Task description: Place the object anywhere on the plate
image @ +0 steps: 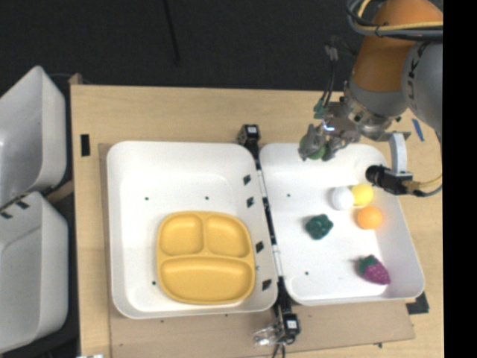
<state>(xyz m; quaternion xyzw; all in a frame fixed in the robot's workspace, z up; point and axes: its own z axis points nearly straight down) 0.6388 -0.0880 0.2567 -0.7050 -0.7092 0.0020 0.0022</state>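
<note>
A yellow three-compartment plate (204,258) lies in the left bin (134,170), toward its front. The right bin (298,177) holds a dark green object (320,226), a white ball (341,198), a yellow ball (362,193), an orange ball (369,217) and a purple grape-like bunch (375,270). My gripper (317,147) hangs over the far edge of the right bin, above and behind the white ball. Something green shows at its tip, but I cannot tell whether it is a held thing.
A divider with black clips (262,200) separates the two bins. White containers (26,133) stand off the bench at the left. Bare wooden bench (186,110) runs behind the bins.
</note>
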